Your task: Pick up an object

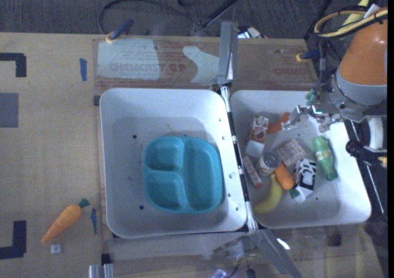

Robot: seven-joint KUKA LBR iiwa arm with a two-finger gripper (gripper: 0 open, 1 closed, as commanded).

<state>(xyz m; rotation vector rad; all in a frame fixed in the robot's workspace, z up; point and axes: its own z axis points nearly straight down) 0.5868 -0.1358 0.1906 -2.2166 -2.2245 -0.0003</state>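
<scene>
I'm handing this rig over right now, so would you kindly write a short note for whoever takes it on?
Gripper: over the back of the right bin, above the pile; nothing seen between its fingers, and open or shut is unclear.
Right bin holds a banana, a green bottle, an orange piece, a small carton and other small packets, all lying in the bin.
Left bin holds a blue divided tray.
A toy carrot lies on the bench outside the bins.
Done: nothing picked yet.
Left: grasp and lift one object.

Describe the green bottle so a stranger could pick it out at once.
Look in the right bin, the one crowded with small items. Near its right wall lies the green bottle, lengthwise beside a black-and-white carton. It is the only green thing there; its neighbours are orange, yellow or white.
</scene>
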